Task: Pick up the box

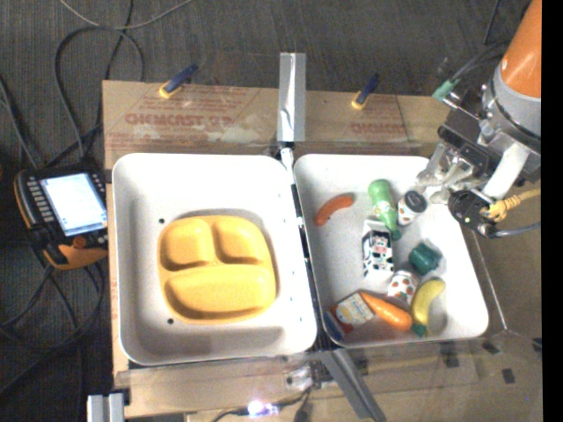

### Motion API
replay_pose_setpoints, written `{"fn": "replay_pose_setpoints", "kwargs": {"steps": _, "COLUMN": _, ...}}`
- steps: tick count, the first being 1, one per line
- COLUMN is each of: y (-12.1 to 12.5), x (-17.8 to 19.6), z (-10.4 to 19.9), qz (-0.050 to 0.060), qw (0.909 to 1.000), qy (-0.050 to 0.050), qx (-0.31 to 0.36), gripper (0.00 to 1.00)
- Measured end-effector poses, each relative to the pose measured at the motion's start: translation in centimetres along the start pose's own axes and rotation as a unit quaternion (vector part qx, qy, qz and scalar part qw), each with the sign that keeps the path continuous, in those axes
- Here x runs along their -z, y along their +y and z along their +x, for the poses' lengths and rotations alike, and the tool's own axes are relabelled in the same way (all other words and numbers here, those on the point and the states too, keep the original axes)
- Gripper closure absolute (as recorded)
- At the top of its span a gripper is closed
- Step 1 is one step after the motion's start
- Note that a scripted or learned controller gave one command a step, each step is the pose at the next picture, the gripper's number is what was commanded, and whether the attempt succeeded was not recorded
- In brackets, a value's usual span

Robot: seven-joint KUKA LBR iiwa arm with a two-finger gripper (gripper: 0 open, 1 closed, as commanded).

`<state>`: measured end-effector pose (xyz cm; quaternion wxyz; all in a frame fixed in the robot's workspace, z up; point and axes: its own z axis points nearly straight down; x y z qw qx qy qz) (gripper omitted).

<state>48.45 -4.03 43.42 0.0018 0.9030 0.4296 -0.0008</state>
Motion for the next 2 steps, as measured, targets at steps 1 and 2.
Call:
{"fn": "replay_pose_setpoints", "kwargs": {"steps": 1, "y": 1.5, "x": -4.6, "z": -1.9, "qz": 0.002, "qw": 0.9986, "qy": -0.001, "qx": -0.053, "gripper": 1.0}}
{"fn": "replay_pose_setpoints", "kwargs": {"steps": 2, "y": 0.0, "x": -20.3, "z": -0.4, "qz": 0.004, "qw": 0.9985, "qy": -0.001, "qx": -0.055, "gripper": 1.0}}
